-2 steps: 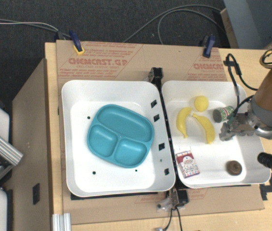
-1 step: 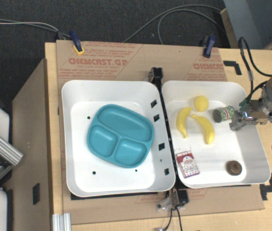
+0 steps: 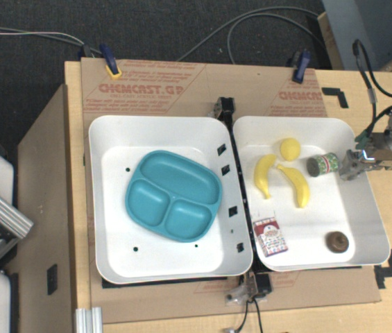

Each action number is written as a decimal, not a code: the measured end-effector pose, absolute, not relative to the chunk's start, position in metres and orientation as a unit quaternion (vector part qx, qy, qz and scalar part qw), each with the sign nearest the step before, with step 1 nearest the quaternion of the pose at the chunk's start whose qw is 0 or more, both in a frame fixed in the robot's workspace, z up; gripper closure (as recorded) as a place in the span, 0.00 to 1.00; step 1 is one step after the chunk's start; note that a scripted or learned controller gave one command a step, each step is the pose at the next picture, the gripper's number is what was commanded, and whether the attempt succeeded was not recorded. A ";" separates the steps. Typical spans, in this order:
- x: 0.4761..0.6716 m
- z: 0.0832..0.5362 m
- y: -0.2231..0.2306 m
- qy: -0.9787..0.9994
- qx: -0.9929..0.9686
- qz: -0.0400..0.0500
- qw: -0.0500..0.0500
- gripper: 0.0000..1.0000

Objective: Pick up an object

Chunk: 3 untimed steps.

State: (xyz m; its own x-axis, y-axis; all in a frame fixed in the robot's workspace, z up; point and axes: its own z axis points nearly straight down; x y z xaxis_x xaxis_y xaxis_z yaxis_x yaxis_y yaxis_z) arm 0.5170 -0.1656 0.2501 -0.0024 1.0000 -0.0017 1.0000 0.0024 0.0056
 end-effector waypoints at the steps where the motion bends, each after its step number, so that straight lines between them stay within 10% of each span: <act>1: 0.536 0.241 -0.106 0.710 0.704 0.001 -0.001 1.00; 3: 0.558 0.235 -0.007 0.709 0.705 0.000 -0.002 1.00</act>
